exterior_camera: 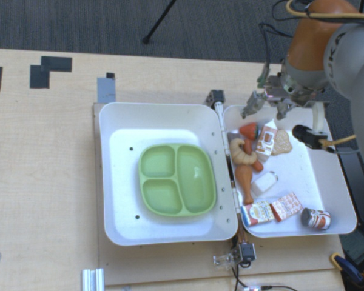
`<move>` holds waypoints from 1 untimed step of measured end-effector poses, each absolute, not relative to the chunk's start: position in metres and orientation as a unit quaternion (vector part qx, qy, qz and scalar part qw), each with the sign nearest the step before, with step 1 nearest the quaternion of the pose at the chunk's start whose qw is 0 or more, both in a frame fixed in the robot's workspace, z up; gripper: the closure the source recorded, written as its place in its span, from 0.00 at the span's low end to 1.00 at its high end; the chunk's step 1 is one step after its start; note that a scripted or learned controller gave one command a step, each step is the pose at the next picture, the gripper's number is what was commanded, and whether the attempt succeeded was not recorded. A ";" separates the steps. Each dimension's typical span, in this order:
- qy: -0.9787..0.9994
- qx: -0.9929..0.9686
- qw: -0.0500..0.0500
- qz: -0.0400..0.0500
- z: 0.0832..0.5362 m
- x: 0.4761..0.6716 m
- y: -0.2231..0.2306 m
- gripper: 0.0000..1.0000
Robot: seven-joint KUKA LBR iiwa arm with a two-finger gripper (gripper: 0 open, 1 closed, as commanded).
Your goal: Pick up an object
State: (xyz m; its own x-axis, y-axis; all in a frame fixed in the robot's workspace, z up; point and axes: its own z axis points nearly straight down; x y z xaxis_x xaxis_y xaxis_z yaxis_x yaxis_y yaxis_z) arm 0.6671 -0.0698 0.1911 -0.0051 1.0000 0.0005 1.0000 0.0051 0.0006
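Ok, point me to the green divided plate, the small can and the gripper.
green divided plate (177,179): camera view, central divider.
small can (316,219): camera view, its side.
gripper (269,105): camera view, between the fingertips.

Right bin cluttered left; right side open.

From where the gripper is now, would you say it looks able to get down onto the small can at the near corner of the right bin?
Probably yes. The can lies apart from the other items in the right bin, with nothing over it, though the gripper sits at the bin's far edge and must cross it.
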 end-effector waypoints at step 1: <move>0.709 0.705 0.001 0.002 0.113 0.648 -0.102 0.00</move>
